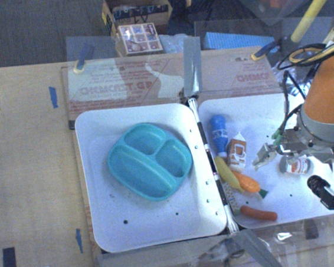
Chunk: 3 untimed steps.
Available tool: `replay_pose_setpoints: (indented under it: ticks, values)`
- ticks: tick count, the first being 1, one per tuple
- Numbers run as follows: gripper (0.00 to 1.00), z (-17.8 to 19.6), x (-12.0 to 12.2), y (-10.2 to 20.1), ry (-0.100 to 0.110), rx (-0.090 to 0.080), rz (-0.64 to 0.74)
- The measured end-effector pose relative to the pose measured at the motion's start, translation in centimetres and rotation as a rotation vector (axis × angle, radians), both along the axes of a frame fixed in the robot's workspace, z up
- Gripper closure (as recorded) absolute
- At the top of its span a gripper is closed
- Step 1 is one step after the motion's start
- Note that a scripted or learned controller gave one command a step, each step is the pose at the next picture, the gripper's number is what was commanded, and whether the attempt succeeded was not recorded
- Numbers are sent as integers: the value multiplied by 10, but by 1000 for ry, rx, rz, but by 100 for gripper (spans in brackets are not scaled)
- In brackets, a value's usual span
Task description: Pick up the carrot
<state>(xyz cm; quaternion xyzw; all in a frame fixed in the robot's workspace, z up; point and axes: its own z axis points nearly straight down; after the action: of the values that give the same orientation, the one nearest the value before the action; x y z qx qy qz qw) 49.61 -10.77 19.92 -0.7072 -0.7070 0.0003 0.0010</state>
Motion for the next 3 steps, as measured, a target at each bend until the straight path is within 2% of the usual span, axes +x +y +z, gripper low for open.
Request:
replay_pose_setpoints:
  ticks: [1,2,3]
  values:
    - [0,-61,7,13,0,0,109]
    - [0,-112,-13,-1,-6,1,276]
    - [100,-101,-12,-2,-12,-2,273]
